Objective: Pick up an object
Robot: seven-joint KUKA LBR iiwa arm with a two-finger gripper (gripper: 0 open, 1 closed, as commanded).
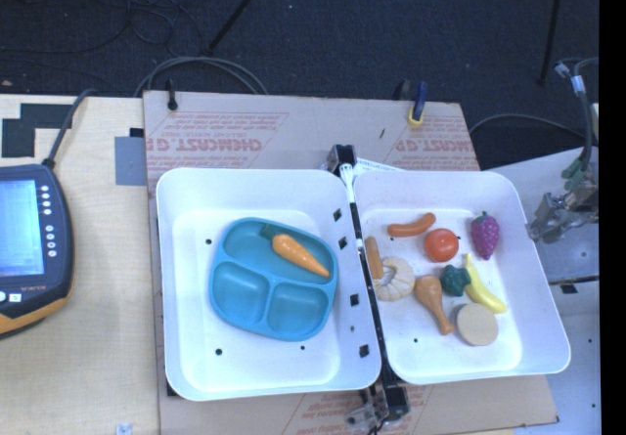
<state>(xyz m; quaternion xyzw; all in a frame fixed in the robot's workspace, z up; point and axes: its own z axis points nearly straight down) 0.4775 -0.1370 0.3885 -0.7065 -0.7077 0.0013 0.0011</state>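
Camera view | jaws state: cannot tell | carrot (300, 254) on blue plate (249, 298), left bin (186, 326)

Glossy white plastic bins (186, 228) on printed brown cardboard (293, 135); smooth blue plastic tray (245, 296); pale wood-grain tabletop (98, 355)

Single camera sat high above bench, looked down at slant, far enough to take in both bins whole. Divider clamp (360, 257) between left bin (186, 365) and right bin (538, 345) lay just right of frame centre. Dark floor with cables showed beyond clamp; teach pendant (29, 238) far left of it.
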